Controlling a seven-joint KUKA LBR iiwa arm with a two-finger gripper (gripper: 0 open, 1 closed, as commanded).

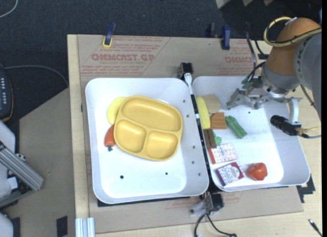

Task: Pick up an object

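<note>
Camera view, yellow tray (147, 127) in left bin (102, 169)

The yellow divided tray (147, 127) looks like smooth, matt plastic. Both white bins (138, 187) seem glossy plastic. The bench (82, 67) is matt cardboard.

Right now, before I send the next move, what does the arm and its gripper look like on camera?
The arm is grey with a rounded orange band above the wrist. A yellowish cable loops beside the band, and dark cables run down along the wrist. The gripper is silver-grey metal with thin angled parts, over the right bin.
</note>
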